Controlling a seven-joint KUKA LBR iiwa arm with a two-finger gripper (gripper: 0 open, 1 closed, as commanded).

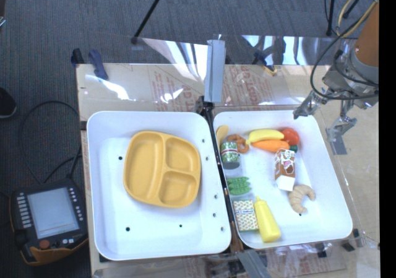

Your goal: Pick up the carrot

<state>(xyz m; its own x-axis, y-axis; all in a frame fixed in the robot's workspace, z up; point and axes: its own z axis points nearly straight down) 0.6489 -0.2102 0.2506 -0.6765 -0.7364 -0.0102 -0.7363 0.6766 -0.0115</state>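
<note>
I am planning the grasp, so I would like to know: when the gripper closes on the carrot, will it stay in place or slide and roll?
The carrot looks like smooth, glossy toy plastic, so probably stiff, light and rather slippery. Its tapered, rounded shape may roll or squirt out of a pinch. It lies against the banana and tomato, which would probably get nudged.

Lab: teach pendant [49,216], tripod legs [154,1], carpet [74,4]

I see the grey arm with its orange band [371,35] entering at upper right. Its two-finger metal gripper [323,119] hangs over the far right corner of the right-hand shallow white bin [337,171], fingers [340,131] spread apart, nothing between them.
</note>
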